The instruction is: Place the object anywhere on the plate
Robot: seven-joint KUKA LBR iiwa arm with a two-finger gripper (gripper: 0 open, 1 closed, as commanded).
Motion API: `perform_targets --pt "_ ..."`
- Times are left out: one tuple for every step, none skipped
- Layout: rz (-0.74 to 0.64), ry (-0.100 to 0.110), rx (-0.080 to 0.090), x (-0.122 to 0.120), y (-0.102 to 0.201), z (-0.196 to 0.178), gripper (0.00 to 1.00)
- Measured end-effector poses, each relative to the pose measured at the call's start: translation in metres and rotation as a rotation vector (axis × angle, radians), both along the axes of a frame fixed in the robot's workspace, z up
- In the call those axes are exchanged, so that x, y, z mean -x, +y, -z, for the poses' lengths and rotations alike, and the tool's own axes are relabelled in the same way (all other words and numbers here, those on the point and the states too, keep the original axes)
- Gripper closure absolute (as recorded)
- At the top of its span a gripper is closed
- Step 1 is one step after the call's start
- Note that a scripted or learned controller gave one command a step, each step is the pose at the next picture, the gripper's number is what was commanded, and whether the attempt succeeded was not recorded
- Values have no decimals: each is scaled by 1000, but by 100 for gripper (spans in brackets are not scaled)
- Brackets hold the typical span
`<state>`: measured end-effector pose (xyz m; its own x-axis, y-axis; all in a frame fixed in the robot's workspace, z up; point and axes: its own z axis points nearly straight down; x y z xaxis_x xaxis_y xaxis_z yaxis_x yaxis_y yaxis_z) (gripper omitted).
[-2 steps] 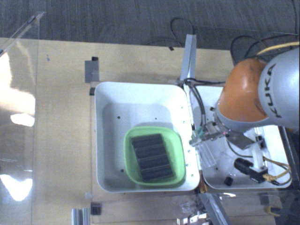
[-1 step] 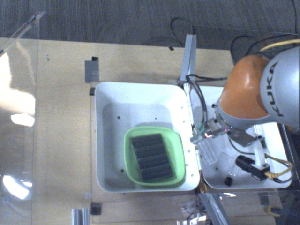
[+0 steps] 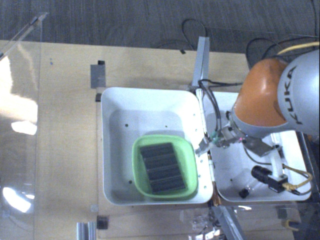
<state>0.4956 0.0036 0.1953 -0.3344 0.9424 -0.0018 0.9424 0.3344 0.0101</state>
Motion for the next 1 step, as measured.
perform_targets --pt "-1 -6 -1 -2 0 -11 100"
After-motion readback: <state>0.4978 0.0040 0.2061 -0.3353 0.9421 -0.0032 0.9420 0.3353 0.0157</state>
